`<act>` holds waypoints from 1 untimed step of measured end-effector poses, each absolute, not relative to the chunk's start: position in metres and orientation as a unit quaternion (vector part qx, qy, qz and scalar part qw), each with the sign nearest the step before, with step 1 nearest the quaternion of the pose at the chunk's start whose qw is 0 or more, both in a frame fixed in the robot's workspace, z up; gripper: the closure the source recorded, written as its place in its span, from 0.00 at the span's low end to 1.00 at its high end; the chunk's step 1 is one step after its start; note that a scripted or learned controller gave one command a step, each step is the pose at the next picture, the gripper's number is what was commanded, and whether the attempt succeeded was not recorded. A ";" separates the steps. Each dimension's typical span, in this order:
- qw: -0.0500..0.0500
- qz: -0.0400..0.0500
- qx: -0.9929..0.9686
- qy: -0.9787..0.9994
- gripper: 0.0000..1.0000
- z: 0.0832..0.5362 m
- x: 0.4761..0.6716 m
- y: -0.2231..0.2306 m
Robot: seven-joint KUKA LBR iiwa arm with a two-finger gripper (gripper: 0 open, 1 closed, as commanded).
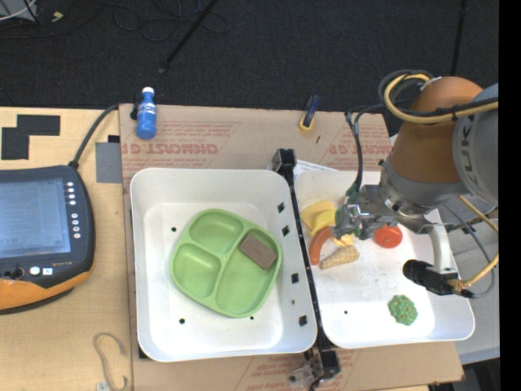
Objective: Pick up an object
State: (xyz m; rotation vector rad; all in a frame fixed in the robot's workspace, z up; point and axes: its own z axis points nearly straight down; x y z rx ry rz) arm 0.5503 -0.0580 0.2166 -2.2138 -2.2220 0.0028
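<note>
Cardboard covers the table (203, 137), and two shallow white bins sit on it side by side. Nearest the camera, at the front left corner, a thin pale cord loop (110, 357) lies on the cardboard. In the front of the right bin (366, 287) a small green clump (401, 309) lies alone, well apart from the other pieces.

Farther in, toward that bin's left wall, a tan wedge (340, 257) lies just beside an orange-red curved piece (320, 244), with a yellow piece (319, 215) just behind them. A red ball (388, 236) sits to their right. The hand (352, 218) hangs low over this cluster, between the yellow piece and the red ball. Whether it is apart or together cannot be told from this angle, and nothing can be seen gripped in it. The grey arm (440, 137) with its orange band reaches in from the right behind it.

The left bin (155, 210) holds a green divided plate (212, 271), and a brown block (259, 251) lies flat in the plate's right compartment. Left of the bins, a grey and orange pendant with a screen (37, 226) rests on the table.

At the table's back edge a small blue bottle (146, 114) stands upright, and a yellow and blue clamp (309, 112) sits farther right. Beyond is dark floor with loose cables (163, 15).
</note>
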 end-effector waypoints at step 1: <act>0.001 0.000 -0.706 -0.709 1.00 0.231 0.553 -0.005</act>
